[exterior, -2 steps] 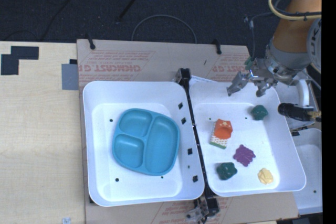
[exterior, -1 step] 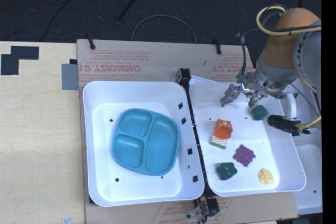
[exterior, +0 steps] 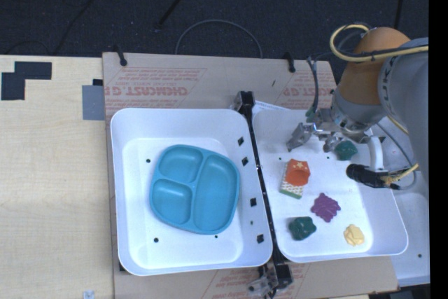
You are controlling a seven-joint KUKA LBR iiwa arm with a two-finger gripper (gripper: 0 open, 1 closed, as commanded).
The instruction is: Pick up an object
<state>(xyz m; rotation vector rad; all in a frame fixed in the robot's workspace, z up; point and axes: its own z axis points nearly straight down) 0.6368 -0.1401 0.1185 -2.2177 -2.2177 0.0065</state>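
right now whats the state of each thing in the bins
blue tray: flat in left bin
orange block: lying loose in right bin
purple piece: loose
green piece: loose
yellow piece: loose
teal piece: by the gripper, not held

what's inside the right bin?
Right bin holds an orange-topped block, purple piece, dark green piece, yellow piece, teal piece. The gripper covers the back corner.

Glossy blue plastic tray [exterior: 194, 188]
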